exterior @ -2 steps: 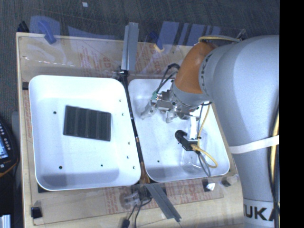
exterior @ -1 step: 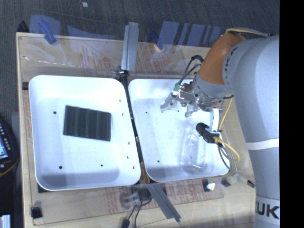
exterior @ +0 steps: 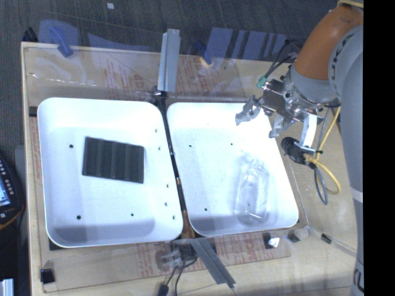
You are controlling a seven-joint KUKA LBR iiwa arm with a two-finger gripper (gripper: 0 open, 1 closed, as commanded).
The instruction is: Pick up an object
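The hand (exterior: 262,121) hangs released, fingers spread, over the right bin's (exterior: 203,221) far corner. A clear bottle (exterior: 251,191) lies below; a dark pad (exterior: 113,160) sits in the left bin (exterior: 55,227).

Two bins sit side by side: the left bin (exterior: 46,165) holds a pad (exterior: 113,160) at its centre, the right bin (exterior: 197,165) a bottle (exterior: 252,190) at its lower right; the gripper (exterior: 261,121) hangs over the right bin's upper right corner
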